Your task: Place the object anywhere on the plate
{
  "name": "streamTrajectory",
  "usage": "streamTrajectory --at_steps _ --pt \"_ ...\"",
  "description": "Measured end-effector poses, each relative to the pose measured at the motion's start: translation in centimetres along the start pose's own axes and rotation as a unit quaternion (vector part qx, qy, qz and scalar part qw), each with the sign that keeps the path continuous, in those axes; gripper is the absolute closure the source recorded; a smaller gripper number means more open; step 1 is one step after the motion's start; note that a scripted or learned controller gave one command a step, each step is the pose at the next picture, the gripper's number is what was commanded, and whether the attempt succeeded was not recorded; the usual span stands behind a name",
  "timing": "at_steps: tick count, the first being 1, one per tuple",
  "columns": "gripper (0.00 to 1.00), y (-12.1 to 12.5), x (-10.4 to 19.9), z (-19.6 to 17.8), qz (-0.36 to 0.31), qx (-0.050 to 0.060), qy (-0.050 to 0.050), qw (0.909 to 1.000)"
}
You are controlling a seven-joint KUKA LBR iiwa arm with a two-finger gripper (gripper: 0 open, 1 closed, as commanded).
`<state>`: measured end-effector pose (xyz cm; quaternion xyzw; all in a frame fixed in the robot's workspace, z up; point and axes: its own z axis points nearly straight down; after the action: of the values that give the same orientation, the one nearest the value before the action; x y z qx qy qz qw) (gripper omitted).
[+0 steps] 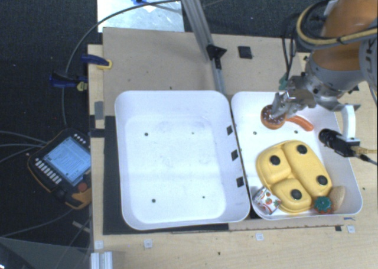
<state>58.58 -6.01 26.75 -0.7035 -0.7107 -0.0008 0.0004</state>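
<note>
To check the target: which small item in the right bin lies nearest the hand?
The brown round item right at the hand; the orange piece lies slightly farther, the others beside the yellow plate.

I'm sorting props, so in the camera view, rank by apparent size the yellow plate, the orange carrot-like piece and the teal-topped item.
1. yellow plate, by far largest.
2 and 3. orange carrot-like piece and teal-topped item look about alike; I won't rank them.

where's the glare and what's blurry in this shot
Camera view: glare washes out the left bin's floor and the shiny sheet beyond the bench; the pincer over the brown object is soft, its details unclear; the yellow plate is evenly lit and fairly sharp.
</note>
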Motion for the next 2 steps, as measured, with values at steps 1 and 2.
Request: streamTrajectory --at_steps 1,2 --pt "1.00 0.0 4.4 0.4 0.000 0.000 0.000 1.0000" --pt "1.00 -0.7 9.9 0.1 0.000 0.000 0.000 1.0000"
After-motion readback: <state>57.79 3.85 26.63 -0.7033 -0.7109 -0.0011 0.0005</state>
